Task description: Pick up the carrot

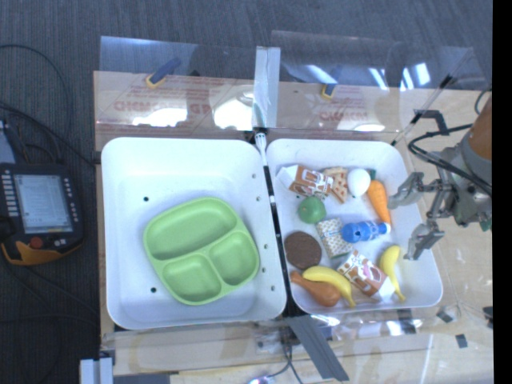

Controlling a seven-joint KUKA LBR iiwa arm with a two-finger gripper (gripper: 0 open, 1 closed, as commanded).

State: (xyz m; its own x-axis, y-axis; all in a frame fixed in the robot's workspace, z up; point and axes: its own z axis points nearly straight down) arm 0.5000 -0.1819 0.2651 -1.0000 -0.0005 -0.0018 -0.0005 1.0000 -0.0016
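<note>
The carrot [378, 201] is a small orange cone lying in the right bin [416, 290], near its upper right, between a white egg [359, 182] and a blue bottle [364, 231]. My gripper [416, 214] hovers at the right bin's right wall, just right of the carrot and apart from it. Its two grey fingers [410, 189] are spread open with nothing between them.
The right bin also holds a snack packet [318, 182], a green ball [312, 210], a brown cookie [302, 249], two bananas [328, 277] and an orange-brown vegetable [317, 290]. A green divided plate [204, 250] lies in the left bin [128, 174]. A pendant [40, 206] sits far left.
</note>
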